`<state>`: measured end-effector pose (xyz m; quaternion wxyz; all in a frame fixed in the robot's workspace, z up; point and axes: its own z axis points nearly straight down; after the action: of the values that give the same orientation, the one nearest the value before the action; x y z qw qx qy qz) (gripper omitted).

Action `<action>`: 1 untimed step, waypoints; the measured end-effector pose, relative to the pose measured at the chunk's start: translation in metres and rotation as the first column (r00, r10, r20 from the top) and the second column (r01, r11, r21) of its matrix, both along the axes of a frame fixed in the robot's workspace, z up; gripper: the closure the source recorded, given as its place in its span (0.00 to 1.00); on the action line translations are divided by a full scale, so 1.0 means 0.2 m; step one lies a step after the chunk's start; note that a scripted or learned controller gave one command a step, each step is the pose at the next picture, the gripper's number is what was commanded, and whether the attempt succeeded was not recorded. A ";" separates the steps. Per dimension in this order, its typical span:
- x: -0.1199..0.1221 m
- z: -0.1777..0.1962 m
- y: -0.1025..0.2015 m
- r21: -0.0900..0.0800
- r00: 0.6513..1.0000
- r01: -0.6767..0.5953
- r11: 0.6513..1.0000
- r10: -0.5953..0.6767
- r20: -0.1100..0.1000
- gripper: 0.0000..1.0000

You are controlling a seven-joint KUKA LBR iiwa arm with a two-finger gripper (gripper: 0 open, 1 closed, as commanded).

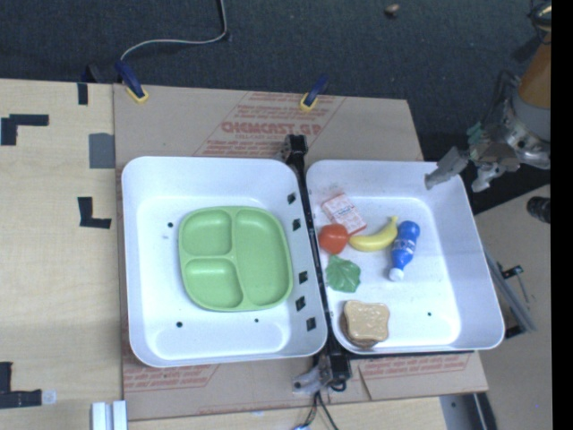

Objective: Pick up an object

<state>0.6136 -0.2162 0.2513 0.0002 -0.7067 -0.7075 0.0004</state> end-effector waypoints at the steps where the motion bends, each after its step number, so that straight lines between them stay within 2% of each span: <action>1: -0.10 -0.73 0.08 -0.002 1.000 0.000 1.000 0.000 0.008 0.00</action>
<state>0.5942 -0.1998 0.1046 -0.0034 -0.7069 -0.7073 -0.0017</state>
